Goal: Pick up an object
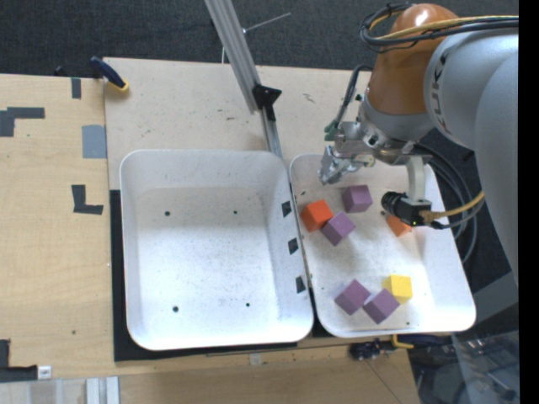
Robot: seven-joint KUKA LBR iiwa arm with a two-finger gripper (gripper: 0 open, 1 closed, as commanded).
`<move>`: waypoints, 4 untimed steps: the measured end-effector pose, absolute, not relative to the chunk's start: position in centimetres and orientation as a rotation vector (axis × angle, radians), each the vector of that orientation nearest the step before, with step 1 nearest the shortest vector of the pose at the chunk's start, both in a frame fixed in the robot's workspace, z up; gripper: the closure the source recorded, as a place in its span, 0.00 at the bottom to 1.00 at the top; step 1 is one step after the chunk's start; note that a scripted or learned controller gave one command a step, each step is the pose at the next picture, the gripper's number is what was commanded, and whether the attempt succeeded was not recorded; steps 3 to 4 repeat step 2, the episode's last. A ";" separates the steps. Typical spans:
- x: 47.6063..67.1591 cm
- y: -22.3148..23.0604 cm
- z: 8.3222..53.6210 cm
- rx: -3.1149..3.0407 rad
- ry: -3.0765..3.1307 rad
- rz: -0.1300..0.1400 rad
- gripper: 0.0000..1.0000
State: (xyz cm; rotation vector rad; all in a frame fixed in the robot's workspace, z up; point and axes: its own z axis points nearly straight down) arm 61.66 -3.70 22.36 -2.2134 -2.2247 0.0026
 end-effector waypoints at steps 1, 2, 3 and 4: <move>59.3 0.7 23.4 -2.213 -2.226 0.000 1.00; 57.6 5.6 22.4 -2.213 -2.226 0.004 1.00; 57.6 5.6 22.4 -2.213 -2.226 0.004 1.00; 57.6 5.6 22.4 -2.213 -2.226 0.004 1.00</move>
